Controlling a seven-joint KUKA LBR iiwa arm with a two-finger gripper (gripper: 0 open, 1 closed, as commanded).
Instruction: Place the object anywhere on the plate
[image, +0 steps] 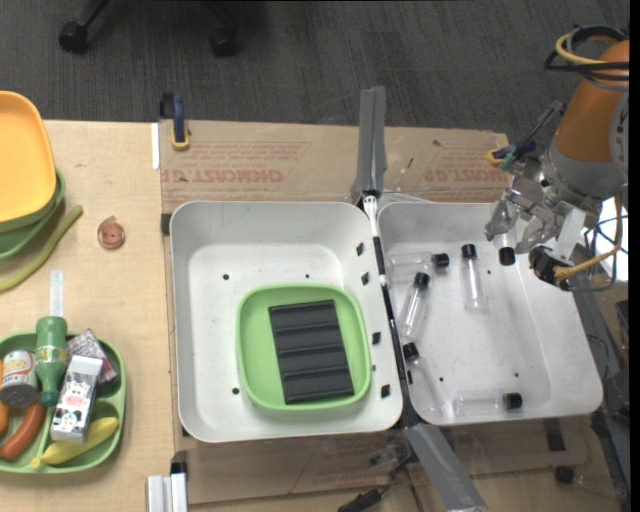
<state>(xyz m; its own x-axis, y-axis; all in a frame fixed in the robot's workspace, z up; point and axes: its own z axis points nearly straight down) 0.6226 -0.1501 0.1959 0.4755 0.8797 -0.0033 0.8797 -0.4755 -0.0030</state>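
A green plate (254, 345) lies in the left white bin (200, 300) with a black ridged block (311, 348) resting on its middle. Several clear vials with black caps lie in the right white bin (560, 345): one upright-looking vial (468, 274) near the back, one slanted vial (414, 300) by the left wall, and one lying vial (486, 403) along the front wall. My gripper (513, 236) hangs over the back right corner of the right bin, right of the vials. A small black cap (507, 256) shows just below it; I cannot tell if it is held.
A metal divider (372, 150) runs between the bins at the back. To the far left stand a yellow dish (22, 160) and a green tray of toy food (60, 400). A loose black cap (409, 351) lies by the right bin's left wall.
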